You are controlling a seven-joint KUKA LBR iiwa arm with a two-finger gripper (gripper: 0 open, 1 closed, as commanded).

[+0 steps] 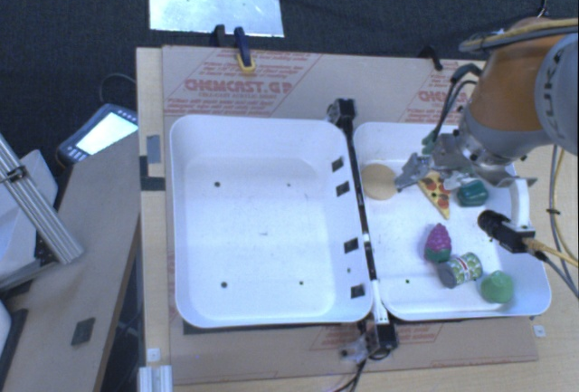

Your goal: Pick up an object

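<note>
Two shallow white plastic bins sit side by side on the worktop [271,78], which is lined with a pale cardboard sheet printed in red. All the loose objects lie in the right bin [398,295], while the left bin [262,227] shows only its bare floor. The grey arm with the orange band [520,96] reaches in from the right, and its gripper [418,168] hangs over the upper part of the right bin, just beside a round tan disc [378,182] and touching or overlapping the top of a flat pizza-slice toy in yellow and red [437,193]; I cannot tell if its grip is released or clenched, and nothing is visibly caught in it. A dark teal rounded piece [471,194] rests just right of the slice. Lower down lie a purple grape-bunch toy [438,242], a small tin can with a green and white label [460,270] lying on its side, and a green rounded lump [496,287] near the bin's lower right corner
</note>
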